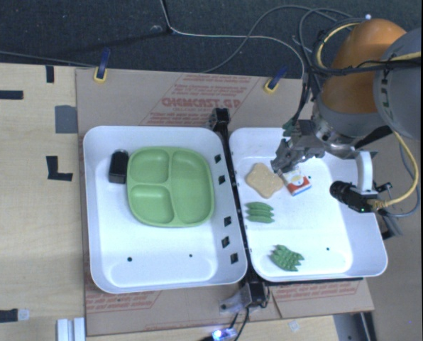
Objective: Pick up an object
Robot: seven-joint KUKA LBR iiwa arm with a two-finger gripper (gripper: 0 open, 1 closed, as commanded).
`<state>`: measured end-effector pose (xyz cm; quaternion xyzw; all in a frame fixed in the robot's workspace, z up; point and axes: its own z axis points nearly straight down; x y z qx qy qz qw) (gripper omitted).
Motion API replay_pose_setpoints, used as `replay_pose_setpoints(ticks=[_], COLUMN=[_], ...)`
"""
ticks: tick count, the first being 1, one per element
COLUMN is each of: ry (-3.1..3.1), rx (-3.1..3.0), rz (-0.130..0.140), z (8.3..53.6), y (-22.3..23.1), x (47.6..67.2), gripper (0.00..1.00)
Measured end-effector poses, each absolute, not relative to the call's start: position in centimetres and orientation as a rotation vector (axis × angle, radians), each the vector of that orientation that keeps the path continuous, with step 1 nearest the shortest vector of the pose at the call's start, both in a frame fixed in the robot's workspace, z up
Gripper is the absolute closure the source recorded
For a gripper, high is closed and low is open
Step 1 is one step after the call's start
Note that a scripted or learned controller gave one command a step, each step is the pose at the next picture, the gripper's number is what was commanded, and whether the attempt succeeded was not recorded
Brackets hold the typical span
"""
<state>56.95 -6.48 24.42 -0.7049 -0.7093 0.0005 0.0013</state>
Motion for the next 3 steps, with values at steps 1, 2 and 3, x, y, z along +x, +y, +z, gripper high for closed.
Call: replay_pose_setpoints(ticks=[1,2,3], ry=[-2.228,-2.226,-2.228], rx=[-2.212,-2.213,-2.212], rz=[0.0,0.003,0.0], z=[24.7,23.2,23.7], y=[-0.6,4.4,9.7], x=[56.6,57.4,58.3], gripper=[1.0,1.0,1.0])
